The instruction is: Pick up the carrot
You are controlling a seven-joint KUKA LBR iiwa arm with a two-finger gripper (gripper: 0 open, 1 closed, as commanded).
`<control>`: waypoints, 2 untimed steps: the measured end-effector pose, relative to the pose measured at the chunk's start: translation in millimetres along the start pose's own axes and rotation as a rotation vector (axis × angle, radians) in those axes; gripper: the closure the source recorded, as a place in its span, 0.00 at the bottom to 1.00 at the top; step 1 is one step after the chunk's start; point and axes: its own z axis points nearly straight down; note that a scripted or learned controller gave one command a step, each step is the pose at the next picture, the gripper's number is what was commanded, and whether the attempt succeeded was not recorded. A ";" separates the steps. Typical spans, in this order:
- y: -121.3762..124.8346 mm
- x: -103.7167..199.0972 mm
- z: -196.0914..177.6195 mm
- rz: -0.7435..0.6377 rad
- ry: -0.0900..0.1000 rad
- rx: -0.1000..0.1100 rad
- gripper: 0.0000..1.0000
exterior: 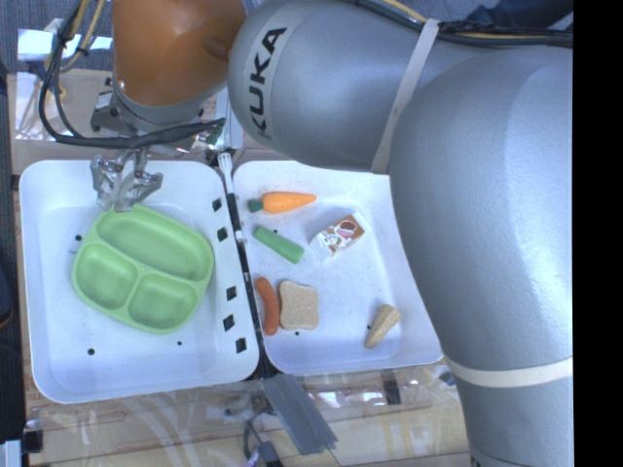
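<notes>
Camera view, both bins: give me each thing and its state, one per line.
carrot: lying in the right bin, untouched
gripper: above the left bin, at the green tray's far edge
green tray: flat, compartments bare
bread slice: lying flat
sausage: beside the bread slice

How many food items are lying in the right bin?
6: carrot at the top, green stick below it, wrapped snack mid-bin, sausage by the left wall, bread slice beside it, cone lower right. The arm may hide more.

Green divided tray (142, 269) in left bin (49, 358); cucumber (278, 244), sausage (267, 305), bread slice (299, 305) in right bin (409, 309).
</notes>
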 end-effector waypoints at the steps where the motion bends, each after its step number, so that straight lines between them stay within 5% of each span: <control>1: 41.9 10.6 -18.7 -0.588 0.003 -0.006 1.00; 2: 51.1 2.4 27.5 -1.122 0.001 -0.011 1.00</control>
